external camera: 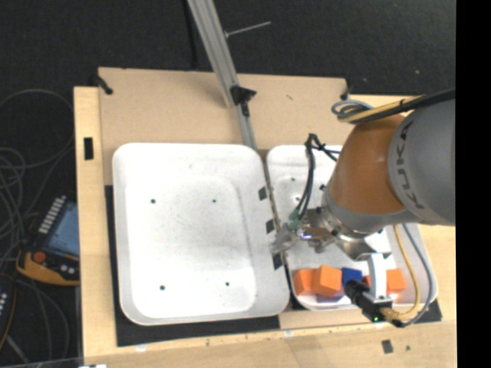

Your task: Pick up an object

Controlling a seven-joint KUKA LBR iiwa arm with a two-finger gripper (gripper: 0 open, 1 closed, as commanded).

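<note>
Hand [303,234] hangs low over the right bin [285,159], hidden under the wrist, so I cannot tell its grip. Below it lie an orange block [318,280], a blue piece [350,275] and another orange block [393,280], crowded at the near end. Beside it sits the left bin [138,167] on the surface [169,106].

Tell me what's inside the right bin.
In the right bin, near its front edge: an orange block, a blue piece and another orange piece. The arm covers the bin's middle, so anything there is hidden.
</note>
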